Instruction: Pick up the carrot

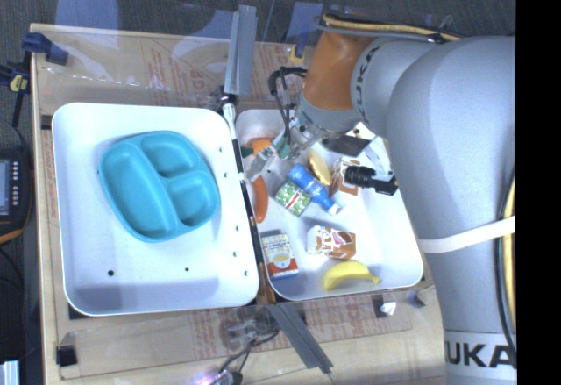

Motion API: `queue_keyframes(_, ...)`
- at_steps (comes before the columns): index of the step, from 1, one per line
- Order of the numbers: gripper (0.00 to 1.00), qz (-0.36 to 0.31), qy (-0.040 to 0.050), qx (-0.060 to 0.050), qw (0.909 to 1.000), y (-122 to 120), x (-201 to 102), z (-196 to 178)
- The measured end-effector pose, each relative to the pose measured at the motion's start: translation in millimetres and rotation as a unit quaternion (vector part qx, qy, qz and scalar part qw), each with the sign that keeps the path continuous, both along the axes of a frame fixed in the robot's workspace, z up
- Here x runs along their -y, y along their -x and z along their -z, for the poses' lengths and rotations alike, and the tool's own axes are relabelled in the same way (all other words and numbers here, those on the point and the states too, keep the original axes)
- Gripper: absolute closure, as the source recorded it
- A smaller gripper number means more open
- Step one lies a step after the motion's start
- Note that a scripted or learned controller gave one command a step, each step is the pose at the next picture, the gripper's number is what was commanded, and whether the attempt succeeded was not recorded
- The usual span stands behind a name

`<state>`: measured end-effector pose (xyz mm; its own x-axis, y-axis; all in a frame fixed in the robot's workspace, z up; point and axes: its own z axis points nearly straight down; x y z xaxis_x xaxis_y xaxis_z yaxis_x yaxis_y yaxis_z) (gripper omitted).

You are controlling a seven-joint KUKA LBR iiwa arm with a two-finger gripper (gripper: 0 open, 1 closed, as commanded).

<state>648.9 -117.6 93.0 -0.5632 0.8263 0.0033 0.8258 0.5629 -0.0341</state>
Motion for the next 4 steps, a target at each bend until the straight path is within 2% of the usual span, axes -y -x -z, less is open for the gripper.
queue_keyframes(1,1.00,-0.002,0.0046,0.009,0.9999,-3,3,-12)
queue_keyframes(2,1.00,0.000,-0.0071,0.016,0.9999,-8,33,0)
queue_keyframes(3,0.00,-0.001,-0.0074,0.016,0.9998,-9,33,0)
queue_keyframes(4,0.00,-0.054,-0.0060,0.017,0.9984,73,22,-2)
